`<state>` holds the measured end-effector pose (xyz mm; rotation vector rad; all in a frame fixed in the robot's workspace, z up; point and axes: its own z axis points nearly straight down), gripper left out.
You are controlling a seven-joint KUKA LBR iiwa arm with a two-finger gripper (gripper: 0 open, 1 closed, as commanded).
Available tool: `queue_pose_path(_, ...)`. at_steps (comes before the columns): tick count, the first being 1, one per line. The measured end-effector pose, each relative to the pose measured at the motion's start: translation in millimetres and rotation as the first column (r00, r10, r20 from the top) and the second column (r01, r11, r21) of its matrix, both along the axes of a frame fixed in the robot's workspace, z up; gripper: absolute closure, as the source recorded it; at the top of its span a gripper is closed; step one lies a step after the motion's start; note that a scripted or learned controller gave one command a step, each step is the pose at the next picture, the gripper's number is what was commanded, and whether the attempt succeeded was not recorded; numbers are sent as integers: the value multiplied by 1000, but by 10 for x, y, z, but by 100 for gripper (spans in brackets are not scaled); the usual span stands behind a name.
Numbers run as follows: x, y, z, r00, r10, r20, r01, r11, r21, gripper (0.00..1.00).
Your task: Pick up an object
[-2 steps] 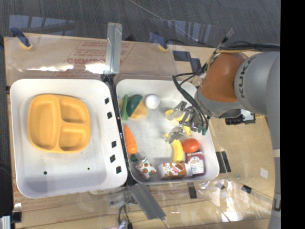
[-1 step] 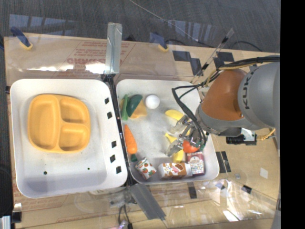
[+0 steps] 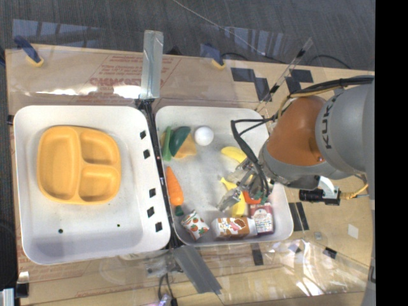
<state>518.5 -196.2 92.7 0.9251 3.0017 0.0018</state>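
The gripper (image 3: pixel 237 191) was recorded low in the right bin (image 3: pixel 207 231), over yellow pieces (image 3: pixel 231 153) near a carrot (image 3: pixel 174 186) and a bottle (image 3: pixel 232 227); whether it was open or closed could not be told. A yellow tray (image 3: pixel 78 164) was logged in the left bin (image 3: pixel 38 241).

The gripper (image 3: pixel 237 190) covers part of a yellow thing (image 3: pixel 231 185), so its shape is hard to tell. The labels on the small bottles (image 3: pixel 233 227) are too tiny to read. The arm (image 3: pixel 331 139) is cut off at the side.
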Motion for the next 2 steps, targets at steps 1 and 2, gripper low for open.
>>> queue_pose_path(1, 24, 7, 112, 1000, 9, 4, -9, 1000, -2, 100)
queue_pose_path(2, 608, 1254, 1029, 1000, -9, 7, 9, 1000, 2, 100)
